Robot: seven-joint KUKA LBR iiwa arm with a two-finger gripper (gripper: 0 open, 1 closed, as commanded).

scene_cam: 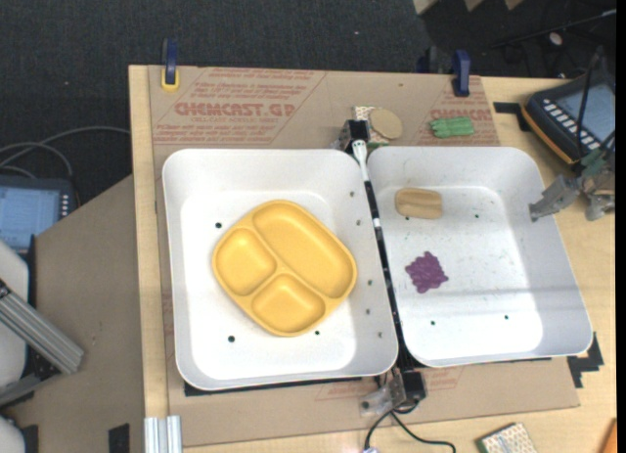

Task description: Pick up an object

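objects sit in two white bins, my end effector off to the right.
a glossy yellow three-compartment plate lies in the left bin; a tan rounded block and a crumpled purple lump lie apart in the right bin. my end effector is beside that bin's right rim, touching nothing; its opening i cannot tell.

Bright, even overhead light. The white bins are nearly washed out, with soft glare on their rims and only faint shadows inside. The dark floor is dim. Focus is slightly soft throughout, grainy.
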